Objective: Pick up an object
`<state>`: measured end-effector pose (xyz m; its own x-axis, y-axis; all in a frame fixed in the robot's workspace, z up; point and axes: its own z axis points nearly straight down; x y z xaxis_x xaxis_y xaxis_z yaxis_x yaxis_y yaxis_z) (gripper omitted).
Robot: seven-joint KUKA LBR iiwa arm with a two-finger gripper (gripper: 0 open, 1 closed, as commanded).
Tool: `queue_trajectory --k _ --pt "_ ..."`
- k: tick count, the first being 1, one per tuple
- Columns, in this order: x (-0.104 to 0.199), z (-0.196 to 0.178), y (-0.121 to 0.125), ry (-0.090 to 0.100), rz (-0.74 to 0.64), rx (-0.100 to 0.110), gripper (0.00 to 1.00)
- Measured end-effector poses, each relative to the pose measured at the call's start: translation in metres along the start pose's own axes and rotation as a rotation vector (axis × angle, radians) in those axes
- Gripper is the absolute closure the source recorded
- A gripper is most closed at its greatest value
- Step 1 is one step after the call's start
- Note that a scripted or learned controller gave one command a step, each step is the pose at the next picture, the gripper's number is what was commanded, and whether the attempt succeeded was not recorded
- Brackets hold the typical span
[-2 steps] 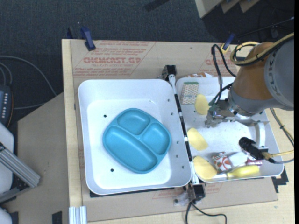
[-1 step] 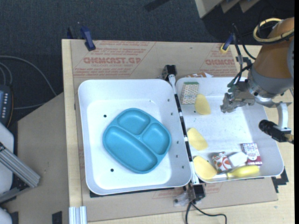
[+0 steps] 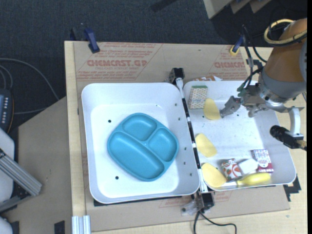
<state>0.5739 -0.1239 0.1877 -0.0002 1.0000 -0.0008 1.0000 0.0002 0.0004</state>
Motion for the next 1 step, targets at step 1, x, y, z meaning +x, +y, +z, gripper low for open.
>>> queue_trajectory --k 1 --pt "0.0202 0.1033 0.0184 0.001 -0.001 0.0 0.0"
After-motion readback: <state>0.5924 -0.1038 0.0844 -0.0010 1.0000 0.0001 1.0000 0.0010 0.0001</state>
